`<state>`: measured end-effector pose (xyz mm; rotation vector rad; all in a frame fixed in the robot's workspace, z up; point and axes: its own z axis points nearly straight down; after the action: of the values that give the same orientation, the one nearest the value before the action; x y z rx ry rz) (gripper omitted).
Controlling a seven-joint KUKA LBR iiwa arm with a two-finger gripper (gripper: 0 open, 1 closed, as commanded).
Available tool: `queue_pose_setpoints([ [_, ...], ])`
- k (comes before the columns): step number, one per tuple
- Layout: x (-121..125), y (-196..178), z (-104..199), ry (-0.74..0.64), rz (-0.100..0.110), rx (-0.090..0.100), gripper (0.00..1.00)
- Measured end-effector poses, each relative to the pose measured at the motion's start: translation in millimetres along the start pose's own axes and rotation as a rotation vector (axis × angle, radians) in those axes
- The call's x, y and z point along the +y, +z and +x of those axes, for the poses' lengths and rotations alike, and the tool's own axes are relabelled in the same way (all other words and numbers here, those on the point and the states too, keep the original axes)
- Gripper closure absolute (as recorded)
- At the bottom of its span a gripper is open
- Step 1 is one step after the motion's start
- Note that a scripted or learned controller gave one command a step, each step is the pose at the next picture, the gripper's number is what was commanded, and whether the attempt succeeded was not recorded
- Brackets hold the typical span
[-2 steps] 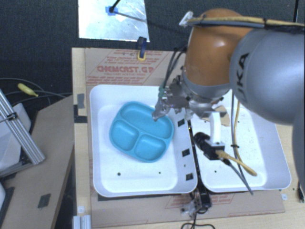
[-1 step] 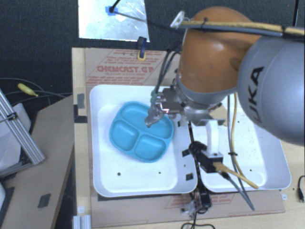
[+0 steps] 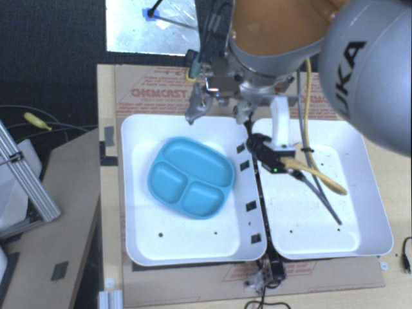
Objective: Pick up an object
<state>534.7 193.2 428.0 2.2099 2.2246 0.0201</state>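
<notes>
I see the gripper [image 3: 219, 111] at the left bin's [image 3: 138, 237] far edge; whether it's clenched, I can't tell. The blue divided plate [image 3: 191, 177] fills that bin's centre. Tongs [image 3: 315, 179] lie in the right bin [image 3: 370, 230].

Above the claw [image 3: 219, 111] sit a grey arm [image 3: 367, 63] lettered "KA", an orange band [image 3: 277, 11], and a yellow cable [image 3: 306, 108].

A light blue tray [image 3: 191, 177] lies in a white bin [image 3: 143, 237].
</notes>
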Motion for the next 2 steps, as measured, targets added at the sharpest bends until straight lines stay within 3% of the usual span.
queue_pose_setpoints([
  [1, -34, -60, 45, -0.003, 0.006, 0.001, 0.00],
  [2, -52, 134, 40, 0.007, 0.028, -0.011, 0.00],
])
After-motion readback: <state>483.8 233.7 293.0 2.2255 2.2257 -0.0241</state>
